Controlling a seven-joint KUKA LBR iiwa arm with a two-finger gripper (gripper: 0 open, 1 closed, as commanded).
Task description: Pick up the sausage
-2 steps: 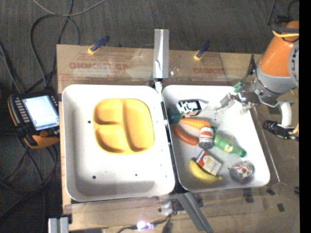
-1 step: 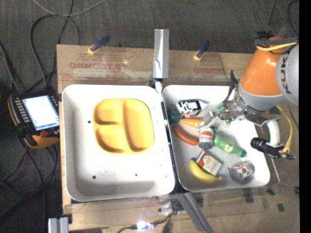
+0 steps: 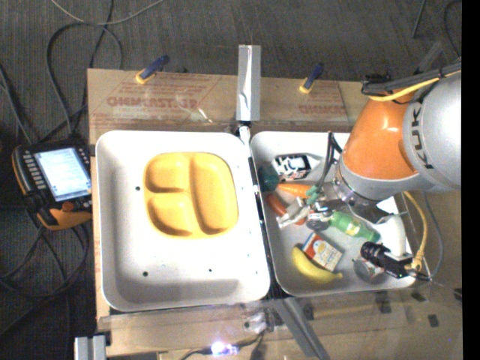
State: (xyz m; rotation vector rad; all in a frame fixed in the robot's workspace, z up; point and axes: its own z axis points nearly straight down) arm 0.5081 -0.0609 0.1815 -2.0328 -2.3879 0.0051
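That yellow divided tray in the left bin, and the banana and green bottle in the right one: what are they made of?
The yellow tray looks like moulded plastic: smooth, evenly coloured, with rounded compartments and a soft sheen. The banana is probably a plastic toy, judging by its uniform glossy yellow, though that can't be confirmed. The green bottle looks like glossy plastic or glass; the picture leaves that open.

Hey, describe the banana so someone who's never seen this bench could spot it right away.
Look in the right-hand white bin, along its near edge. The banana lies there beside a small red and white carton. It is the only curved, plain yellow thing in that bin.
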